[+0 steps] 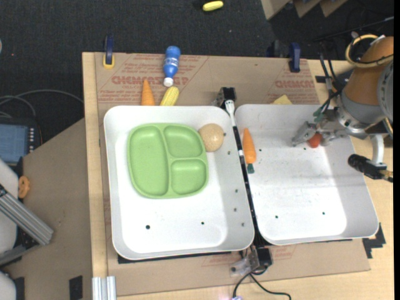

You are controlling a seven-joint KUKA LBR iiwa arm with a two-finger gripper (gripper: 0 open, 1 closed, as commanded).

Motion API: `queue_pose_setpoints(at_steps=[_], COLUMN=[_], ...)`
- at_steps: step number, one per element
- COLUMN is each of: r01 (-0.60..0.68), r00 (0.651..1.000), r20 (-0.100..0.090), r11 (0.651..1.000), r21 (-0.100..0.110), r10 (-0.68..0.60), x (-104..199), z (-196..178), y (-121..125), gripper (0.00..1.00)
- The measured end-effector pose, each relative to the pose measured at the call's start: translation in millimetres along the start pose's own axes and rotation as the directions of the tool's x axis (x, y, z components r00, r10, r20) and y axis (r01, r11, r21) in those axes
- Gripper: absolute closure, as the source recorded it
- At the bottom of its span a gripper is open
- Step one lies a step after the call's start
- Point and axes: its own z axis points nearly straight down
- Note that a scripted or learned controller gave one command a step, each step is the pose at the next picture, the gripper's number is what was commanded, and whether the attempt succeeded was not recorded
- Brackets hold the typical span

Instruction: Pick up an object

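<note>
The arm (365,86) reaches in from the right, its gripper (310,135) low over the right bin (312,224); a small red object (315,140) sits at the fingertips, though whether they grip it cannot be told. A carrot (249,146) lies by that bin's left wall. The left bin (175,230) holds a green 3-part tray (167,160) and a tan ball (212,136). Behind the bins lie a bottle (170,65), another carrot (147,94) and corn (169,96).

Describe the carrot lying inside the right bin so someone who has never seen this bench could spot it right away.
Find the right white bin of the two. Along its left wall, next to the seam where both bins meet, lies a small orange carrot with a green stub at its lower end. Another carrot stands on the cardboard beyond the left bin; this one alone lies inside a bin.
</note>
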Motion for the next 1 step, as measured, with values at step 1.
queue_pose_setpoints(at_steps=[1], r01=[-0.002], r00=[1.0], r20=[0.013], r11=[1.0], r21=[-0.003], r10=[0.002], x=[-4.5], z=[-16.7], y=[-1.3], gripper=[1.0])
